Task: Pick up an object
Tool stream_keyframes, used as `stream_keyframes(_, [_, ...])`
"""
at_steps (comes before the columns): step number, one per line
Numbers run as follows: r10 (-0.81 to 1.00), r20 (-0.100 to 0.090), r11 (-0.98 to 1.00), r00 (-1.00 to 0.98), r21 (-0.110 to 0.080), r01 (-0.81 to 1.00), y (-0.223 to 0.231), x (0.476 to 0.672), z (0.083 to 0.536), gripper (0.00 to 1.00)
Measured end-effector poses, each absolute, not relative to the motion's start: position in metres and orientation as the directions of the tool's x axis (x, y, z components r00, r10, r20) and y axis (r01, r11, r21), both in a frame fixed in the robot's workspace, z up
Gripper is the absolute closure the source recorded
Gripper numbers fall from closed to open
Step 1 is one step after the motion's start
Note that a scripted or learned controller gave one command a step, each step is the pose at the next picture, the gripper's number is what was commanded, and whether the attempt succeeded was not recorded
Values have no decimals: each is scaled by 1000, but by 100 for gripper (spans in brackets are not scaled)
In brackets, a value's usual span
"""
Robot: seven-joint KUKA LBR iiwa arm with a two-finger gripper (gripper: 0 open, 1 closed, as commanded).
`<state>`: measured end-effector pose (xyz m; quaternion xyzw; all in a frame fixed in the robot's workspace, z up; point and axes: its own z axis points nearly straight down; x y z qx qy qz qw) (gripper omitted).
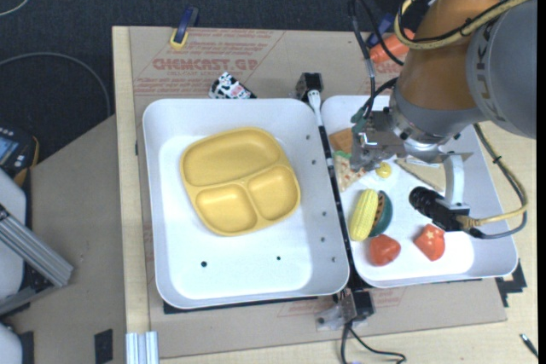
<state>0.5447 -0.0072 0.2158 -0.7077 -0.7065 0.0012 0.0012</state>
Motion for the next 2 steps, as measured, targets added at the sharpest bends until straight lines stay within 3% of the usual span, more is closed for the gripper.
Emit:
stream_keyframes(1, [1000,0,1,-1,3,1000,-6,546,234,100])
stream_keyframes(2, [1000,1,0,0,-4,1000,3,532,221,100])
